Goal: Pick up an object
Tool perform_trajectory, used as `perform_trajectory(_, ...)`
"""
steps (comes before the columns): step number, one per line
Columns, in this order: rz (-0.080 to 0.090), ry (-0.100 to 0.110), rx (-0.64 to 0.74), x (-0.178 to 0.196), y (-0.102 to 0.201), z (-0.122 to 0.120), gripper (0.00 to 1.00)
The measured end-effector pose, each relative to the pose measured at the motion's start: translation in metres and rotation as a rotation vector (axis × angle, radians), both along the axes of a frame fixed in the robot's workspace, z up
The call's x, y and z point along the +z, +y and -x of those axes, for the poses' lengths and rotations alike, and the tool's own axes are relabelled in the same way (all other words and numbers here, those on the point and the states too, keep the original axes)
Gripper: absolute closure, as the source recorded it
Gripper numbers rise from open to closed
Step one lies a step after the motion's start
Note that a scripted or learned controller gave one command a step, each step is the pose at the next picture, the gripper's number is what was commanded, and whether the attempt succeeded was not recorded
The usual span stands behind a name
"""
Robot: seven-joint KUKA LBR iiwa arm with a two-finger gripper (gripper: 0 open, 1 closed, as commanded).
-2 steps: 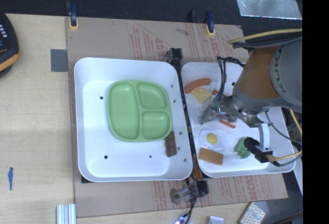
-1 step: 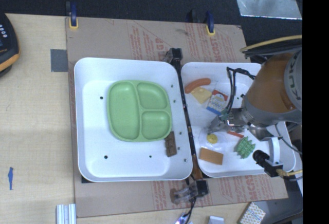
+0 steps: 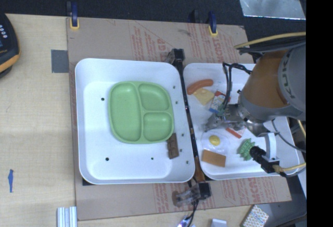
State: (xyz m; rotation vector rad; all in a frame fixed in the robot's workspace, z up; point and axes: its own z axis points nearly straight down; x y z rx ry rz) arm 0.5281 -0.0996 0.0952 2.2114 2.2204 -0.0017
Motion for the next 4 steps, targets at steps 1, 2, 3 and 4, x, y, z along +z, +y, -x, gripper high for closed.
perform_trajectory(1,-0.004,-0.001,0.002,0.0,-0.028,-0.057,0.0)
perform_trajectory(2,-0.003,-0.003,0.003,0.04,-0.044,-0.122,0.0)
perform_trajectory(3,-0.008,0.008,0.004,-0.003,-0.004,-0.081,0.0)
perform_trajectory(4,-0.006,0.003,0.002,0.002,0.008,-0.121,0.0)
